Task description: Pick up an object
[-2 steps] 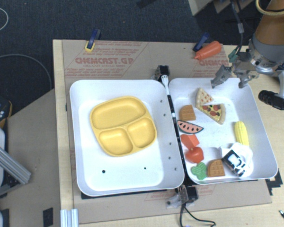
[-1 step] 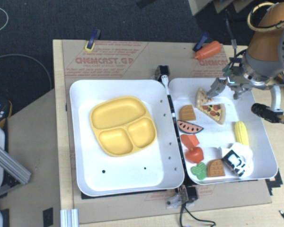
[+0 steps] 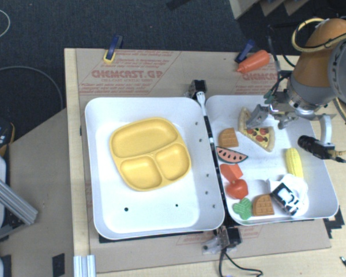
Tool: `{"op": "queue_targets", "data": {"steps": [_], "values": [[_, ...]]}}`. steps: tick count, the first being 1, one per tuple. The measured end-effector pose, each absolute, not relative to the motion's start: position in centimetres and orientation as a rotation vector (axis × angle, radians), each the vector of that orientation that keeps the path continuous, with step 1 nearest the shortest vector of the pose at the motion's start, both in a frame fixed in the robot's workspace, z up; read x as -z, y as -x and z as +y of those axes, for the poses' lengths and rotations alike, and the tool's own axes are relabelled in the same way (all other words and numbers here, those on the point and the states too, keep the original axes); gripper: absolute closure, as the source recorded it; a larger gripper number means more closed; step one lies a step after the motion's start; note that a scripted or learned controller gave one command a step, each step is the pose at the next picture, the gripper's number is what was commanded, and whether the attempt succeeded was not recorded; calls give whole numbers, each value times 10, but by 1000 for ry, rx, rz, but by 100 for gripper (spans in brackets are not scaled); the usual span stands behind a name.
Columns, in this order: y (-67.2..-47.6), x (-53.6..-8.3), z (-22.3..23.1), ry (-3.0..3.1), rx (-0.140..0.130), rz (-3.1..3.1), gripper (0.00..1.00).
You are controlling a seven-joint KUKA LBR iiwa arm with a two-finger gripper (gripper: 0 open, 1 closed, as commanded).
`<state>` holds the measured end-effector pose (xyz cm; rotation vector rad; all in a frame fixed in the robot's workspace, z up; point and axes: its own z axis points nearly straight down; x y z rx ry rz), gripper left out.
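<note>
The right bin [image 3: 326, 180] holds several toy foods. A pizza slice [image 3: 259, 134] lies at its back, a brown toast piece [image 3: 228, 137] and a watermelon slice [image 3: 230, 154] sit near the divider, and a yellow corn cob [image 3: 294, 162] lies to the right. My gripper [image 3: 270, 119] hangs over the back of this bin, just above the pizza slice's far edge. It is open, its two grey fingers spread apart, and nothing is between them.
A yellow divided plate [image 3: 150, 153] sits in the left bin [image 3: 101, 201]. Red pieces [image 3: 235, 180], a green piece [image 3: 242, 208], a waffle [image 3: 263, 205] and a white-and-black object [image 3: 288, 196] crowd the right bin's front. An orange clamp [image 3: 254, 61] sits behind the bins.
</note>
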<state>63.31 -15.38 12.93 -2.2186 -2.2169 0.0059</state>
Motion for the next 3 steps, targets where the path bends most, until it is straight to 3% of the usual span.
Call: {"op": "queue_targets", "data": {"steps": [1,2,3], "values": [[-635,-86,-154,2223,0,-2224,0],[-637,-102,-154,2228,11,-2229,100],[-639,-145,-155,2225,5,-2226,100]]}}
